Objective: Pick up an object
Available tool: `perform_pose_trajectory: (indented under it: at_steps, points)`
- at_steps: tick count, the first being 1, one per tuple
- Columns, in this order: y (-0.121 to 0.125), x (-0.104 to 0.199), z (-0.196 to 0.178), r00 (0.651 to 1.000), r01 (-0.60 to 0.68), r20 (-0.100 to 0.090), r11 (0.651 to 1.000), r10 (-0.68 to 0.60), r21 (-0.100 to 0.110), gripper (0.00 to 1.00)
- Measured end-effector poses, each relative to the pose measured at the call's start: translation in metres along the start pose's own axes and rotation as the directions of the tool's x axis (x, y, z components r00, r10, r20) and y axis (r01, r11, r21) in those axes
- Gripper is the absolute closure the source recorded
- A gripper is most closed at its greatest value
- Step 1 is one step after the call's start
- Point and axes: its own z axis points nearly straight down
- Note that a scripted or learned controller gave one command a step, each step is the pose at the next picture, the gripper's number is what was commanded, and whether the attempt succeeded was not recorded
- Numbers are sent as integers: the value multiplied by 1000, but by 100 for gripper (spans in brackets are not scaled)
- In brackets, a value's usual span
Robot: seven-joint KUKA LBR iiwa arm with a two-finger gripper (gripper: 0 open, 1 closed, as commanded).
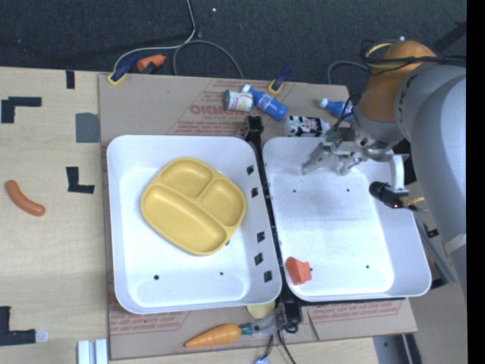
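A sausage point(25, 198) lies far left on the bench point(45, 279), well apart from the bins. Next comes the left bin point(125, 279), and in it a yellow plate point(194, 205) with three sections, sitting flat toward the bin's upper middle. Behind the bins, on the cardboard, an orange clamp point(150, 62) grips the board's back edge at left, and a small white and blue bottle point(256, 101) lies on its side near the middle. In front of the bins, a toy carrot point(214, 335) lies on the cardboard just below the left bin's near edge. The right bin point(394, 279) touches the left one along a black divider. An orange block point(298, 271) rests in its near left corner, close to the wall. My pincer point(331, 160) hangs over the far end of the right bin, well apart from the block, with nothing between its fingers. Whether the fingers stand wide or narrow I cannot tell. My arm point(436, 135), grey with an orange band, comes in from the right.
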Motion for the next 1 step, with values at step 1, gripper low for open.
perform_pose_trajectory:
  at_steps: [1]
  points:
    - [1,72,9,1000,8,3,1000,-8,0,0]
